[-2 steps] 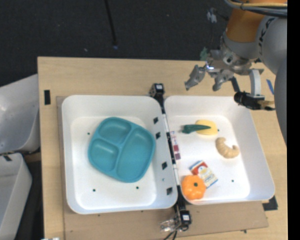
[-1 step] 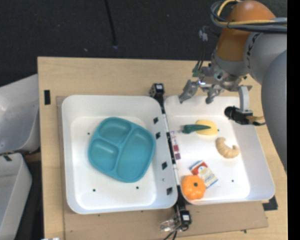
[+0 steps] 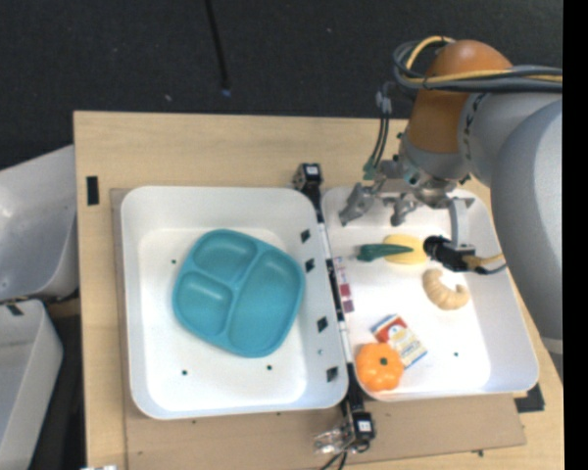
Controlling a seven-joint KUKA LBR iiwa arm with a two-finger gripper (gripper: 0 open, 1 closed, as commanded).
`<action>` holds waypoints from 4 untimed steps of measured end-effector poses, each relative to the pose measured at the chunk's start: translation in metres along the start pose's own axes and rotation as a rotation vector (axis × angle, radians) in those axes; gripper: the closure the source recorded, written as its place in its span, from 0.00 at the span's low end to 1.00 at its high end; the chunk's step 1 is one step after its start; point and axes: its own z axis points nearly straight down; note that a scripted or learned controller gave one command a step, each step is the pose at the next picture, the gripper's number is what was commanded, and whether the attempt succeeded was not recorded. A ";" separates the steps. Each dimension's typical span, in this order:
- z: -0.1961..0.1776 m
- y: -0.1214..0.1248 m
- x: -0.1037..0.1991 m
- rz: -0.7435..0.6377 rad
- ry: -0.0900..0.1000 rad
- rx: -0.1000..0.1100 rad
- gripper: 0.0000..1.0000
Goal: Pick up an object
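Observation:
My gripper (image 3: 378, 207) hangs over the far left part of the right bin (image 3: 490, 360), its fingers (image 3: 352, 208) spread open with nothing between them. Just in front of it lies a yellow piece with a green tip (image 3: 392, 251). A tan croissant (image 3: 445, 289) rests to the right of that. Nearer the front sit a small red and white carton (image 3: 401, 339) and an orange pumpkin-like fruit (image 3: 379, 366), touching each other.
The left bin (image 3: 152, 360) holds a teal divided plate (image 3: 238, 291). A ridge with black clips (image 3: 325, 292) separates the two bins. The grey arm with its orange band (image 3: 451, 96) comes in from the upper right.

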 end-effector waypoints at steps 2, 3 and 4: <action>0.028 0.002 -0.002 0.004 0.000 -0.008 1.00; -0.016 0.000 -0.004 0.005 0.001 -0.008 1.00; -0.066 0.004 -0.013 0.004 0.000 -0.010 1.00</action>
